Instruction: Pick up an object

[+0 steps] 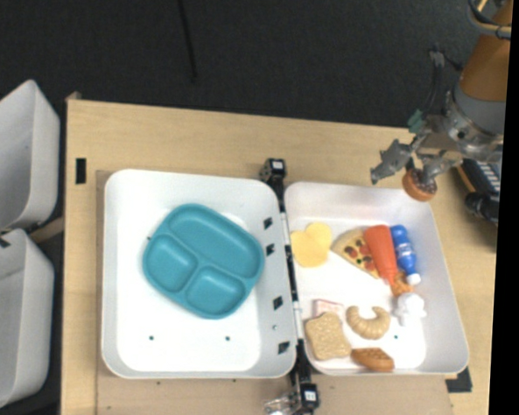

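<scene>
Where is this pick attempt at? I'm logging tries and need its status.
Possibly done: the gripper sits raised at the right bin's far rim with a small orange-brown object at its fingers, seemingly between them, though that is hard to confirm. In hand: that one piece. Left: confirming the hold. The carrot, croissant and bread slice lie in the bin; the teal plate sits in the left bin.

Wooden counter (81,261) carries two shallow white bins side by side, black clips along the seam. Left bin (121,325) — teal sectioned plate (204,260) lying flat, near centre. White moulded shapes (9,213) at far left edge, off the counter. Dark floor (252,44) beyond.
</scene>
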`<state>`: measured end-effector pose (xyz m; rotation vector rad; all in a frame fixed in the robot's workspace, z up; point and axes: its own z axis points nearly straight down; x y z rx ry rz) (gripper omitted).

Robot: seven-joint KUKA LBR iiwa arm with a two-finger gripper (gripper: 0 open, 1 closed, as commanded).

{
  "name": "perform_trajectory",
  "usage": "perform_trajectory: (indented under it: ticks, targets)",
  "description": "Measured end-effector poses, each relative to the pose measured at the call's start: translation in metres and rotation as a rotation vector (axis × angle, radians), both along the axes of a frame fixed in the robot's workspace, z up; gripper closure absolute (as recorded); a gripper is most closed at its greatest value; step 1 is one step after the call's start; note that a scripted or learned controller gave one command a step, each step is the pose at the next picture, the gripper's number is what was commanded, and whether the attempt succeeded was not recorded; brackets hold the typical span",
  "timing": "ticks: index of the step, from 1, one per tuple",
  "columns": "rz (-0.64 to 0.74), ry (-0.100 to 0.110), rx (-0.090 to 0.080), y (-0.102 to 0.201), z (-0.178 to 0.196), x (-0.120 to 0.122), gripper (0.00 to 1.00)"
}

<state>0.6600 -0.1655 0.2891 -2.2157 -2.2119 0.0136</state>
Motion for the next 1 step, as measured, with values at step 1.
perform_trajectory:
  ticks: [1]
  targets:
    - [0.002, -0.01, -0.002, 0.0005, 0.0066, 0.0013, 0.0]
